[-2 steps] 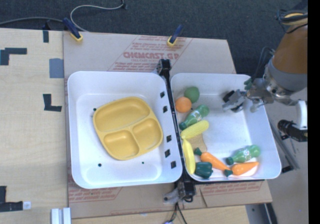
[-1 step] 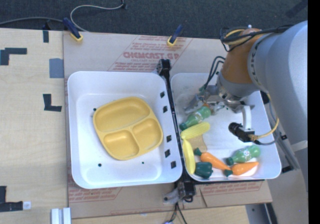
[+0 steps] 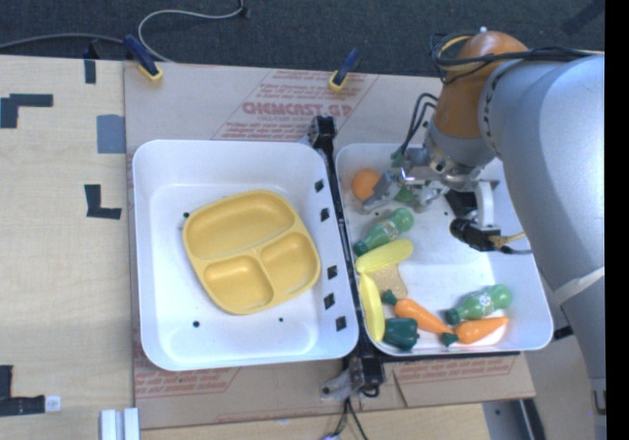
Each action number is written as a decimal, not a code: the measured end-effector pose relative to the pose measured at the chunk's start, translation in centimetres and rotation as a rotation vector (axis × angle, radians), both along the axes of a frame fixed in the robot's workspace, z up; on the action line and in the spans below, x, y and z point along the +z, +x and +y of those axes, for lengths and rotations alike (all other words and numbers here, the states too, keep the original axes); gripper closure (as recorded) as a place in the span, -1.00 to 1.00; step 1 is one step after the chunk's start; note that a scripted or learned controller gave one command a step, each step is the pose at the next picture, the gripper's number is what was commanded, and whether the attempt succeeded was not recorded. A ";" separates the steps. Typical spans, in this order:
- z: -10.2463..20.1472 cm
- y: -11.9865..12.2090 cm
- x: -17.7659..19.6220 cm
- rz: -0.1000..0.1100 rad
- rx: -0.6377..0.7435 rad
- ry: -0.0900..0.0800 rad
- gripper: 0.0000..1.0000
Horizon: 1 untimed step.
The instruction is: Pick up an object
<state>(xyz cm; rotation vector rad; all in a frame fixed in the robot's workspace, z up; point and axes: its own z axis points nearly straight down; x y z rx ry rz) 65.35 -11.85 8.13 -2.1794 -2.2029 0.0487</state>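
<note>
My gripper [image 3: 401, 185] hangs low over the back of the right bin [image 3: 521, 276], just right of an orange ball [image 3: 365, 183]. A green bottle [image 3: 385, 228] lies directly in front of it, apart from it. Nearer the front lie a yellow corn cob [image 3: 383, 253], a tan slice [image 3: 393, 281], a banana [image 3: 371, 306], a carrot [image 3: 423, 314], a dark green pepper [image 3: 400, 333], a second green bottle [image 3: 483, 302] and another orange carrot [image 3: 482, 331]. I see nothing lifted by the gripper.
The left bin [image 3: 157, 232] holds a yellow divided plate [image 3: 252, 249]. A black divider [image 3: 332, 222] runs between the two bins. The grey arm [image 3: 550, 134] covers the right bin's back right corner.
</note>
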 end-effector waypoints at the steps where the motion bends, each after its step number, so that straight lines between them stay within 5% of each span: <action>1: 0.1 0.3 -0.1 0.012 -0.001 -0.003 -1.00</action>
